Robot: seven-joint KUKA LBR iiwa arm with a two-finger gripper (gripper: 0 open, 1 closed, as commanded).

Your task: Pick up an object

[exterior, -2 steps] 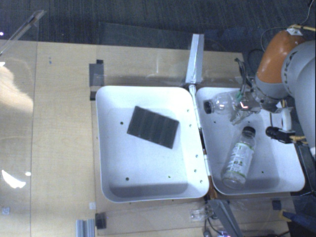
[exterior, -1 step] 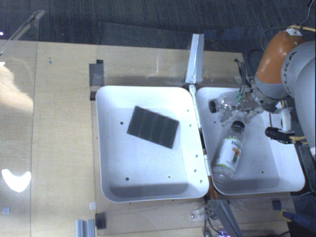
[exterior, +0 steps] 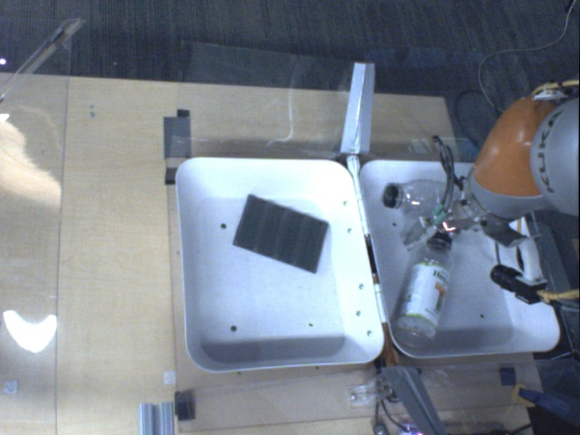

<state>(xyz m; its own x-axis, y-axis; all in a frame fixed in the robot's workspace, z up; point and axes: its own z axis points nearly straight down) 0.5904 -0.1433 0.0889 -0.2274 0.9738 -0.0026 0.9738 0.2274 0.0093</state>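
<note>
A dark grey flat rectangular pad (exterior: 281,232) lies tilted in the left bin (exterior: 208,333). In the right bin (exterior: 535,333), a clear plastic bottle with a black cap (exterior: 405,196) lies on its side near the back. A second bottle with a white and orange label (exterior: 424,295) lies toward the front. My gripper (exterior: 441,227) reaches down from the orange-banded wrist (exterior: 507,157). It sits just right of the clear bottle and just above the labelled one. Glare and cables blur its tip.
A grey divider post (exterior: 356,116) rises behind the seam between the bins. Black cables (exterior: 517,284) and a connector hang over the right bin's right side. A transparent panel covers the bench at the left.
</note>
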